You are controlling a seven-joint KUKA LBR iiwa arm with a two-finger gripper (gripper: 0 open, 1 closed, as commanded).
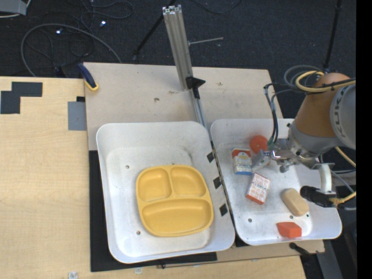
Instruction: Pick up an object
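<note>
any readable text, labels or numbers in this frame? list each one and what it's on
No text reads at this resolution.
Small carton in the right bin: red and white print, too blurred to read.
Packet next to the end effector: red and grey marks, too small to read.
Yellow divided plate in the left bin: no marking visible.

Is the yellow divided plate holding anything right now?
Empty. All three compartments of the yellow plate show bare yellow; it lies flat in the left bin.
</note>
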